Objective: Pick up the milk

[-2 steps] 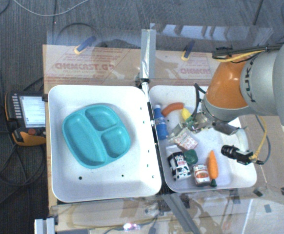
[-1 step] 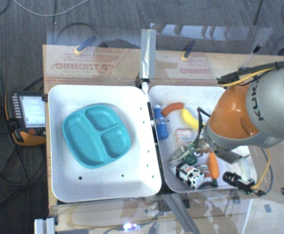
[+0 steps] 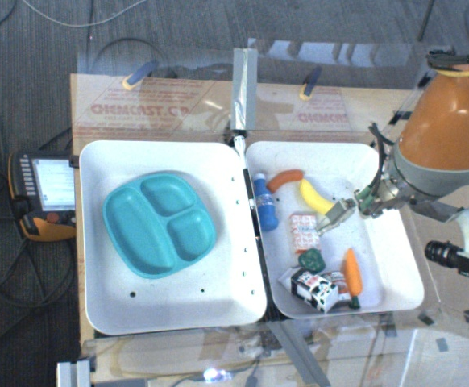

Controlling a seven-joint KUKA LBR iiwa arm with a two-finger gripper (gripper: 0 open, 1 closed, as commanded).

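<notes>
Overhead slanted view of bench w/ two white bins.

- Gripper (image 3: 329, 221): low over R bin (image 3: 396, 252), near its middle, angled down-left from arm (image 3: 437, 131) entering at view right. Open/closed state: cannot tell from this angle. Nothing seen held.
- Milk (image 3: 318, 289): black-and-white cow-print carton, lying tilted on R bin floor, well below gripper in view, near bin's front wall. Apart from gripper; not lifted.
- Carrot (image 3: 352, 271): below and slightly right of gripper, just beside milk on its right, point toward front wall.
- Green item (image 3: 312, 260): below and slightly left of gripper, between gripper and milk, just above carton.
- Packet (image 3: 303, 230): pinkish, just left of gripper tip; contact w/ gripper not clear.
- Banana (image 3: 315, 196): just above-left of gripper, lower end close to tip.
- Sausage (image 3: 285, 179): orange-red, further up-left, past banana.
- Bottle (image 3: 264, 202): blue, far left of gripper, along R bin's left wall.
- L bin (image 3: 97, 297): well left of gripper, across divider; teal 3-compartment plate (image 3: 160, 224) inside, approx. centred.
</notes>
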